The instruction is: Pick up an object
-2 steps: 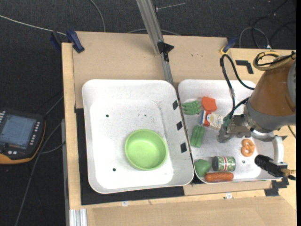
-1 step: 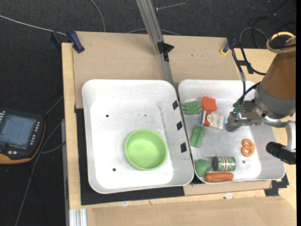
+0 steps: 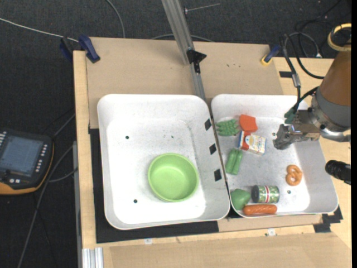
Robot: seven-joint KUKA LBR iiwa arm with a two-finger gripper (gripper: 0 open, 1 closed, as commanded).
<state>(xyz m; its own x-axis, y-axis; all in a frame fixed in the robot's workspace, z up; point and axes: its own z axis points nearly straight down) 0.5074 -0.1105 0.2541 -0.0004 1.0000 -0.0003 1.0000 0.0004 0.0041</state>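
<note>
My gripper (image 3: 280, 139) hangs over the right bin (image 3: 273, 104), just right of a small white carton (image 3: 254, 144) and an orange-red block (image 3: 247, 123). Nothing shows between its fingers. Around them lie a green ridged piece (image 3: 227, 128), a green bottle-shaped toy (image 3: 234, 162), an orange pretzel (image 3: 294, 175), a green can (image 3: 265, 194), a red-orange sausage (image 3: 260, 209) and a green rounded piece (image 3: 240, 197).
The left bin (image 3: 122, 116) holds a light green bowl (image 3: 173, 177). A metal post (image 3: 179, 21) slants up from between the bins. A handheld pendant (image 3: 22, 161) lies off the bench at the left. Cables run at the upper right.
</note>
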